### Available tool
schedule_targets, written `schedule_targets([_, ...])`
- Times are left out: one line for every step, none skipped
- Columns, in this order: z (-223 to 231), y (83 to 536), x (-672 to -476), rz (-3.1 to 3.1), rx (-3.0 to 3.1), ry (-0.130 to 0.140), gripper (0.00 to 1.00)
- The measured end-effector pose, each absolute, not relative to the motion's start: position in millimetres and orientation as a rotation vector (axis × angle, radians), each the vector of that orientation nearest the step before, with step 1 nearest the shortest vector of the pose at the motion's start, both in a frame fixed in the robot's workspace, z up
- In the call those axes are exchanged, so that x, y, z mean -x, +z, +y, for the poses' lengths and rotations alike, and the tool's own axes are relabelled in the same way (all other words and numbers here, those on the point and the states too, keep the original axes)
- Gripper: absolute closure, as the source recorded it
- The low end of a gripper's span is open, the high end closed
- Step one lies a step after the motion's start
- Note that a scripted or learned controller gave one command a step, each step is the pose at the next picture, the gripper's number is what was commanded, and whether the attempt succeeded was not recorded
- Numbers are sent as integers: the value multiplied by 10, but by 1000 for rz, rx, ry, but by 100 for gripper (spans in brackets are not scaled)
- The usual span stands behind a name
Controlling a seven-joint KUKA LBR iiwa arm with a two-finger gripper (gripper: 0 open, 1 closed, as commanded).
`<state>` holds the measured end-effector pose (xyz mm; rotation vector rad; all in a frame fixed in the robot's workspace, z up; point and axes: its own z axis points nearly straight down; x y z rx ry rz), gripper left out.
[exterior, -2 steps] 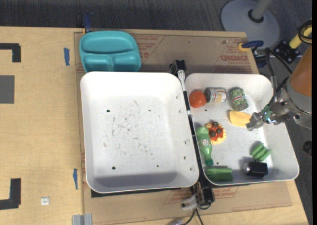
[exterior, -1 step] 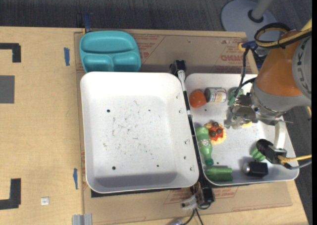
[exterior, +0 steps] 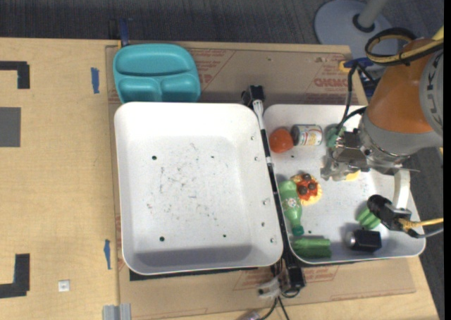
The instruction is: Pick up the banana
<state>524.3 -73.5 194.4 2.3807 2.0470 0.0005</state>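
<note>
My gripper (exterior: 340, 162) is low over the middle of the right bin (exterior: 405, 244), hanging from the grey arm with its orange band (exterior: 402, 103). Just under and right of the gripper a small pale yellow piece (exterior: 350, 176) shows, which looks like part of the banana; the rest is hidden by the gripper. Whether the gripper touches it I cannot tell.
Also in the right bin are a red-orange ball (exterior: 281, 139), a small can (exterior: 307, 135), a green bottle (exterior: 290, 202), a yellow toy with red dots (exterior: 308, 187), a green cylinder (exterior: 311, 246) and black and green items (exterior: 368, 230). The left bin (exterior: 134, 170) is beside it, with a teal tray (exterior: 156, 72) behind.
</note>
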Motion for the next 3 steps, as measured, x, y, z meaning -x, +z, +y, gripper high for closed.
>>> schedule_targets([-733, 2042, -5250, 2047, -2378, 1, 100])
schedule_targets([-730, 2141, -5258, 2049, -2375, 2, 100])
schedule_targets([-1213, 1881, -5070, 2095, -2343, -2, 100])
